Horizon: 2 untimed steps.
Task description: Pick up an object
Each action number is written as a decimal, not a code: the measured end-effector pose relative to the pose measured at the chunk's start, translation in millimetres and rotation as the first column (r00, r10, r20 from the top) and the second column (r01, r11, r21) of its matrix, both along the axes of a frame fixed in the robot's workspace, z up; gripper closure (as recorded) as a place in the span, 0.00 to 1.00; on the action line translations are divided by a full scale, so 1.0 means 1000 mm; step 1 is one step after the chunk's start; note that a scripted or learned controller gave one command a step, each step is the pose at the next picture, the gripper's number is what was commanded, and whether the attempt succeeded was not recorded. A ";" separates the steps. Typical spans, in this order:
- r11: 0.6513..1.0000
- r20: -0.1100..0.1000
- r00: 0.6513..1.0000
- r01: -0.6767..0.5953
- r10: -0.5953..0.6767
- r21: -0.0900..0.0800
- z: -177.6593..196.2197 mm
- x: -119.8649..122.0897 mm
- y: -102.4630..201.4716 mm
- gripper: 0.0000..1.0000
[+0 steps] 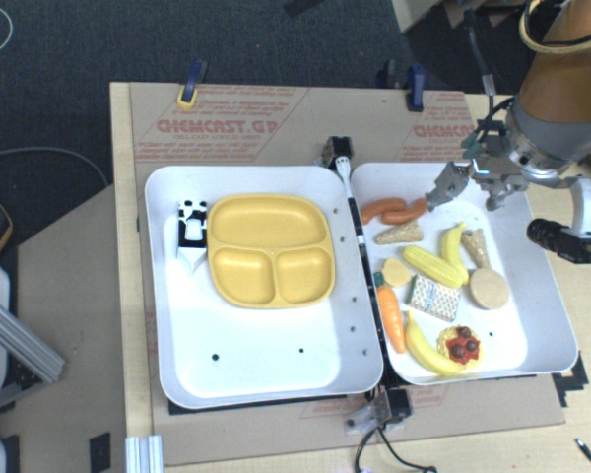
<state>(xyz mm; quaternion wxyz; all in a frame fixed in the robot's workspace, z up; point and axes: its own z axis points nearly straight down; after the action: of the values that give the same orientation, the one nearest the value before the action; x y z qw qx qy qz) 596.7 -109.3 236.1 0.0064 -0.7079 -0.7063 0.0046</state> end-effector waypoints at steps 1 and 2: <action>1.000 0.014 1.000 -0.003 0.003 -0.002 0.008 0.002 0.000 0.00; 1.000 0.007 1.000 -0.001 0.001 -0.001 -0.055 -0.003 0.000 0.00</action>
<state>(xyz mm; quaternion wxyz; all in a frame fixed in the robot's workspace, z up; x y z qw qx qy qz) 593.9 -109.8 181.1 0.0035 -0.7074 -0.7068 0.0022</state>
